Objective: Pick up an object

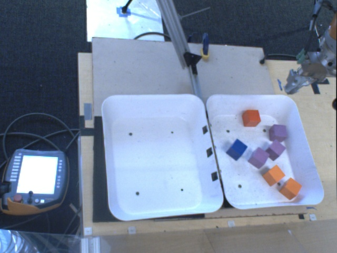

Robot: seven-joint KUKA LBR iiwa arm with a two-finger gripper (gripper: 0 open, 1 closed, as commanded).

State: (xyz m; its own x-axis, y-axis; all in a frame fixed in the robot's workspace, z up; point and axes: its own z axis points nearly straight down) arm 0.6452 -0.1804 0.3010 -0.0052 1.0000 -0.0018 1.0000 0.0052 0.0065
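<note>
A teach pendant with a lit screen is being seen lying on the dark floor left of the bench, its cables looping behind it. A metal pole is leaning across the grey board, where a blue-handled clamp is being held at the far edge.

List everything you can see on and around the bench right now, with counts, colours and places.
orange cubes: 3, orange, right bin, one far, two near corner
purple cubes: 3, purple, right bin, middle-right
blue cube: 1, blue, right bin, near the divider
right bin: 1, white, holds all seven cubes
left bin: 1, white, beside the right bin
teach pendant: 1, grey and orange, left of the bench
metal pole: 1, grey, slanting above the bins
gripper: 1, grey, beyond the right bin's far right corner
</note>
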